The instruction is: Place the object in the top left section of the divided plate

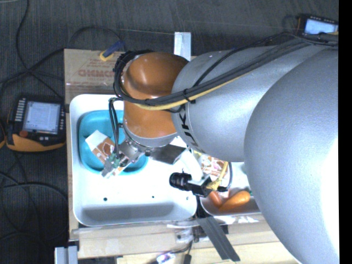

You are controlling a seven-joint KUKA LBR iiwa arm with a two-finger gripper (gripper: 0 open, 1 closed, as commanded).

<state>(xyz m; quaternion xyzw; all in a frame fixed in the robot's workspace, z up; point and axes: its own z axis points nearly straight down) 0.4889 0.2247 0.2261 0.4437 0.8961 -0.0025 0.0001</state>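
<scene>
The arm (264,125) covers the frame's right; its end effector (114,164) hangs over the blue plate (88,126) at left centre, its state impossible to tell; a printed packet (102,144) lies in the plate; red writing on the cardboard (88,70) above is illegible; a pendant (38,119) sits far left.

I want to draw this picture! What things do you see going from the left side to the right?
Handheld screen → blue divided plate → gripper over it → orange object → big grey arm.
</scene>
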